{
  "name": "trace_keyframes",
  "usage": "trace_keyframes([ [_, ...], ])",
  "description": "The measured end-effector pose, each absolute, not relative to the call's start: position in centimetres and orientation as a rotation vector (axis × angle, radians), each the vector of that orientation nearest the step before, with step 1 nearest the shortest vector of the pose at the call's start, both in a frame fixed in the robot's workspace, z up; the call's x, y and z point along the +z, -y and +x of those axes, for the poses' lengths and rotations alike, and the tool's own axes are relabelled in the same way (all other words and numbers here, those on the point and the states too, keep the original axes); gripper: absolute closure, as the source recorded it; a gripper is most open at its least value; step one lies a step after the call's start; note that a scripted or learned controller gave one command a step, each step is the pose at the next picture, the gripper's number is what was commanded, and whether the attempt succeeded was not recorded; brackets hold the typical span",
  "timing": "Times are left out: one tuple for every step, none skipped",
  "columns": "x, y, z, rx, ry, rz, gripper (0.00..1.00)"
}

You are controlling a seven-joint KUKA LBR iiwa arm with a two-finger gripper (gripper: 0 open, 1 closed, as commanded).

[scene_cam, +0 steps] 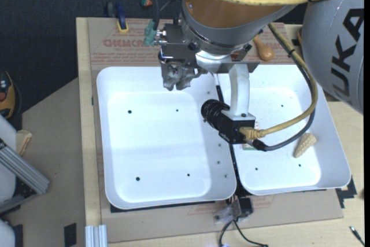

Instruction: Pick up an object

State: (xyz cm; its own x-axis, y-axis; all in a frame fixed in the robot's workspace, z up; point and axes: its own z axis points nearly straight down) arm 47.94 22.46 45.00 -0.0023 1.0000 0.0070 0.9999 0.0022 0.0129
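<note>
The object to be picked, a pale tan oblong piece, is lying in the right bin, near that bin's outer rim and well apart from the arm. The arm is reaching over the rim between the two bins. The left bin is sitting just beside the right bin. The gripper is hanging over the left bin's far edge, grasping nothing that can be seen; whether it is released or clenched cannot be told. The approach seems not yet begun: the next move calls for crossing to the right bin.
</note>
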Motion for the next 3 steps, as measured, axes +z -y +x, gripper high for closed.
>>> trace_keyframes([
  [32.5, -22.4, 48.2, -0.022, -2.223, 2.227, 1.00],
  [48.1, -22.4, 48.0, 0.030, -2.219, 2.215, 1.00],
  [34.3, -22.4, 47.7, -0.024, -2.223, 2.227, 1.00],
])
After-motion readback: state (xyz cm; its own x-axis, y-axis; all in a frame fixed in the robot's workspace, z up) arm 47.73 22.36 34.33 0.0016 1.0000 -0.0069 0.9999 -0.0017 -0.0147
